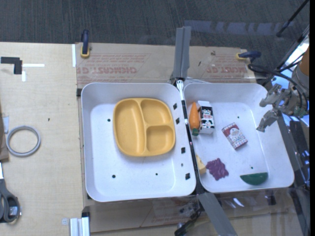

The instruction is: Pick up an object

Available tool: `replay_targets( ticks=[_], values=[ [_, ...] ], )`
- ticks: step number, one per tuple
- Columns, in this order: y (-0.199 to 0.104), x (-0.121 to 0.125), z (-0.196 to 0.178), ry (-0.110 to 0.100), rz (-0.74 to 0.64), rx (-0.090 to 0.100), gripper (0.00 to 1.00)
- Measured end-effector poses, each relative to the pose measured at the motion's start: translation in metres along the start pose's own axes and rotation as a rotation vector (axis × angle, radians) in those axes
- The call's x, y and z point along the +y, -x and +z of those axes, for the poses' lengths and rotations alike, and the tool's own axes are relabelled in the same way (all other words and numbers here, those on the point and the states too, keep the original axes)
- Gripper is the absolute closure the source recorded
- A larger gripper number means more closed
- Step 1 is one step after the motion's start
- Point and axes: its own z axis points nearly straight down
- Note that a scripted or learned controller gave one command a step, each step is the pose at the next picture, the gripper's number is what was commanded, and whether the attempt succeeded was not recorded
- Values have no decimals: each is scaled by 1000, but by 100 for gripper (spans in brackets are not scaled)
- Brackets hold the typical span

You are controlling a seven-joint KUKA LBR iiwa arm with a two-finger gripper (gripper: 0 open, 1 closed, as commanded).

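Green piece point(254, 178): smooth, half-round, lying nearest in the right bin point(246, 109).
Purple toy point(217, 168): lumpy, soft-looking.
Red packet point(235, 135): flat, printed card, closest candidate to grab.
Gripper point(269, 110): fingers spread, clamping nothing, poised above the bin's right edge, likely before descent.
Carrot point(195, 116): against the divider.
Yellow tray point(144, 127): glossy, three-compartment, left bin point(98, 146).

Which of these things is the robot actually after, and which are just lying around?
For the job: gripper; carrot, milk carton, red packet, purple grapes, green piece.

Lying about: yellow divided plate, tape roll, scissors, clamps.
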Motion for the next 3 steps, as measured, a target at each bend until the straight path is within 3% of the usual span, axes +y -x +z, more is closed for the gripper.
replay_targets(
  ticks=[1,2,3],
  values=[
    [-22,-11,110,0,105,8,0],
    [-3,46,59,3,44,5,0],
    [-5,20,80,1,70,8,0]
  ],
)
